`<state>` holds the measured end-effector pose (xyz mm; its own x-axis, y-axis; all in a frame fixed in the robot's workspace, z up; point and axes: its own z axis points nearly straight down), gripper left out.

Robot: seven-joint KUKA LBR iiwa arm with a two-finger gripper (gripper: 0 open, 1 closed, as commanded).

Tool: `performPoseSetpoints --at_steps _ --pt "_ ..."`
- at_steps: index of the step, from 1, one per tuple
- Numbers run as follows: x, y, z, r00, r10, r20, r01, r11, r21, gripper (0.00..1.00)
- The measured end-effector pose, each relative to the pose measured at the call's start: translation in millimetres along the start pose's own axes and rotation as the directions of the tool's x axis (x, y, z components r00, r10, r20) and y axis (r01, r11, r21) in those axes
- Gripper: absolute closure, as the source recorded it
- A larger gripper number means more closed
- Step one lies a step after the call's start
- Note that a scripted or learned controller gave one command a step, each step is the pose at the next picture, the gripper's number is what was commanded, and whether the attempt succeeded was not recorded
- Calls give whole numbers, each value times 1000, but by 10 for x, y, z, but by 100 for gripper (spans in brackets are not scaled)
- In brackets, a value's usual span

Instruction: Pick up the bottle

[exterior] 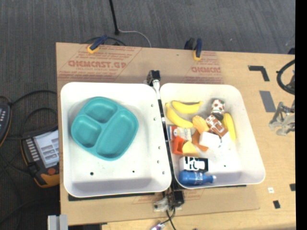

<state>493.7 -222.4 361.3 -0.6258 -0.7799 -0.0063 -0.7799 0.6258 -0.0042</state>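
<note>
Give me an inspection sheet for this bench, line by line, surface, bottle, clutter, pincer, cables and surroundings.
Surface: brown bench board bearing two white bins side by side.
Job's things: blue bottle lying on its side at the near edge of the right bin.
Clutter: bananas, orange pieces, white block and a black-and-white card beside the bottle; teal divided plate in the left bin.
Pincer: nothing seen.
Cables: black cable behind the bench; more at left.
Surroundings: grey carpet, handheld controller at left, two clamps on the far edge.

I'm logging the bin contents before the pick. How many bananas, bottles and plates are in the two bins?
Bananas: 2, one beside the divider, one further right.
Blue bottle: 1.
Teal divided plate: 1.
Total: 4.
</note>
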Motion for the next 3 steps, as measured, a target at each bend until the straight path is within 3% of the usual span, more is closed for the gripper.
performPoseSetpoints --at_steps 3 --pt "-44 -15 -300 1000 5 10 -5 1000 7 100"
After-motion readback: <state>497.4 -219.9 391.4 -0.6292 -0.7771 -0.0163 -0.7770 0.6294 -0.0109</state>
